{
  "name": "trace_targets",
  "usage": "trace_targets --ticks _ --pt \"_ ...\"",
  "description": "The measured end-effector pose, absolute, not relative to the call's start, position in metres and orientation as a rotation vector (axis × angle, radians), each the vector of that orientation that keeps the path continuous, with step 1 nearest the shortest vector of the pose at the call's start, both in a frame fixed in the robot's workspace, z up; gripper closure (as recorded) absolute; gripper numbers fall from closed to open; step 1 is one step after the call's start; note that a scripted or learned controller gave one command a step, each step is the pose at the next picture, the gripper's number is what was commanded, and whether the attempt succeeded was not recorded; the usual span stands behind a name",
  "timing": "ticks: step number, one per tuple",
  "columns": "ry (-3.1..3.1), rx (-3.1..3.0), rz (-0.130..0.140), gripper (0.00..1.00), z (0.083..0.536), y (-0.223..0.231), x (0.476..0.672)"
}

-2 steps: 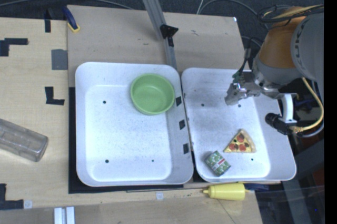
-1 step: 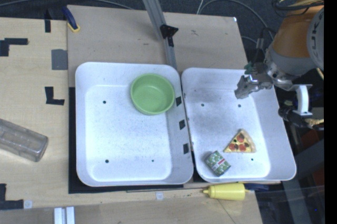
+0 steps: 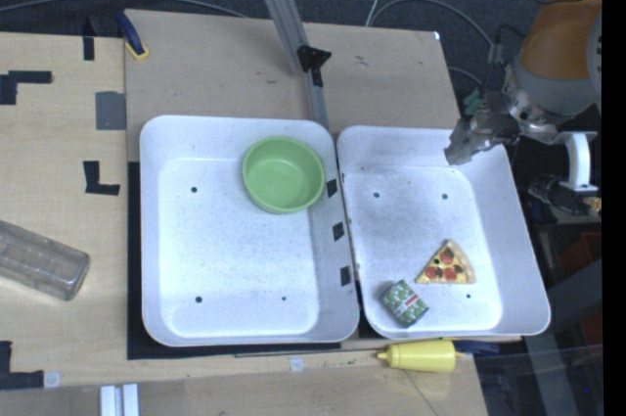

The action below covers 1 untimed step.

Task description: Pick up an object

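I reach in from the right, my gripper (image 3: 461, 150) angled down over the right bin's (image 3: 489, 208) far edge; whether my jaws are spread, I cannot tell. The pizza slice (image 3: 447, 265) and green can (image 3: 403, 302) lie near its front.

I can read no text, label, brand or number anywhere from here. The small green can (image 3: 404, 302) carries print, but it is too blurred to read.

Grey arm (image 3: 558, 71), orange band, dark metal claw (image 3: 460, 151).
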State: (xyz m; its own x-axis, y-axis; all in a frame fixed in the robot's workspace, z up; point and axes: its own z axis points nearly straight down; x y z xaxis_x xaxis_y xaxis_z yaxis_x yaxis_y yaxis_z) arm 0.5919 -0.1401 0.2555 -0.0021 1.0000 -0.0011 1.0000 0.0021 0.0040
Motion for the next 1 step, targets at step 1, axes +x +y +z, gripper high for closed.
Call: trace_targets --ticks 1 --pt "2.231 2.215 0.0 1.0 0.2466 -0.0799 0.6012"
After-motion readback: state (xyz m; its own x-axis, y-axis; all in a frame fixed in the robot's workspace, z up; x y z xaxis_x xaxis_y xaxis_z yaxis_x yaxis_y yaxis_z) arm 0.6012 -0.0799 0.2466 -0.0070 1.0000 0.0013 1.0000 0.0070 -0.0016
